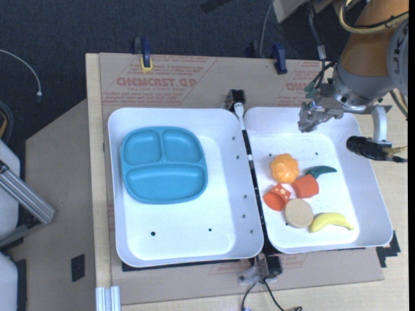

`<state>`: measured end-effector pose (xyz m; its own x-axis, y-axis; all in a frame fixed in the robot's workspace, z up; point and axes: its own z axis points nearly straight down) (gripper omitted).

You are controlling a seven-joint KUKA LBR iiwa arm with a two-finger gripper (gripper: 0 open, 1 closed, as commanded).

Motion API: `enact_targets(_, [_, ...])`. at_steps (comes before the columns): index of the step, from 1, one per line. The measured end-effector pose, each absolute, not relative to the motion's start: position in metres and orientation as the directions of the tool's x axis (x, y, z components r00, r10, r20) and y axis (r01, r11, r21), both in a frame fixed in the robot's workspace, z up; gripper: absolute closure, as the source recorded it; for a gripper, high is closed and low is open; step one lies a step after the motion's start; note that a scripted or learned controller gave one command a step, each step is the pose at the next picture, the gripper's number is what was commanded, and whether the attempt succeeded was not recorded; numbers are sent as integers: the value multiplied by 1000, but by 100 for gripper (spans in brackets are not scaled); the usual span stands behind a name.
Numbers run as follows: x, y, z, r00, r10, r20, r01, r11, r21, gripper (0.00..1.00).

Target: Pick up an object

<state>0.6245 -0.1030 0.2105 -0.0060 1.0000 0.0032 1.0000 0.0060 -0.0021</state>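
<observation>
A banana [331, 222] lay nearest, at the right bin's [369, 193] front, beside a tan disc [299, 212]; red pieces [305, 186] and an orange [284, 168] clustered just behind; a blue tray [165, 164] sat in the left bin [188, 238]; the gripper [310, 121] hung over the right bin's far edge, grasping nothing visible; its state couldn't be told.

Single fixed camera above the bench [194, 76], looking down at a slant; far edge at frame top, near edge at bottom. Mid distance: both white bins fit whole, left bin [224, 173] and right bin [363, 199] side by side. Arm [373, 41] enters from upper right.
</observation>
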Motion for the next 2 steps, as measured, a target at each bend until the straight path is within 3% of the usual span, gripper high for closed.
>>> enact_targets(2, [616, 13, 210, -8, 1000, 3, 1000, 8, -1, 100])
